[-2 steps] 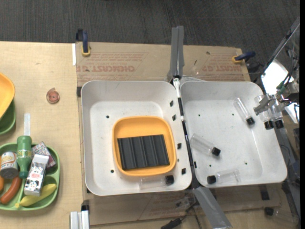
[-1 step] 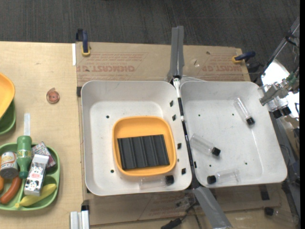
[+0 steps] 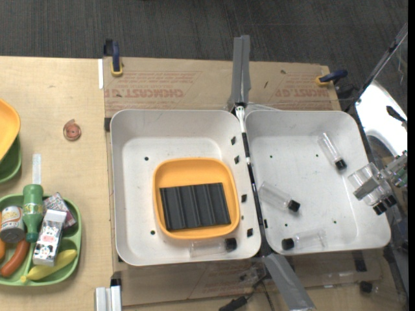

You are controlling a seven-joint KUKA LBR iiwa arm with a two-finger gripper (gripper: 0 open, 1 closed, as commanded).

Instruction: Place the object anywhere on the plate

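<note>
An orange plate (image 3: pixel 193 168) lies in the left bin (image 3: pixel 133 173). A black ribbed rectangular object (image 3: pixel 195 207) rests flat on the plate's middle. My gripper (image 3: pixel 375 188) is at the right rim of the right bin (image 3: pixel 305 173), far from the plate and low over the bin's edge. Nothing can be made out between its fingers at this size.
Clear tubes with black caps lie in the right bin: one at the back right (image 3: pixel 331 151), one near the middle (image 3: pixel 279 199), one at the front (image 3: pixel 303 241). Another tube (image 3: pixel 213 246) lies in the left bin just in front of the plate. A green tray of toy food (image 3: pixel 39 241) sits far left.
</note>
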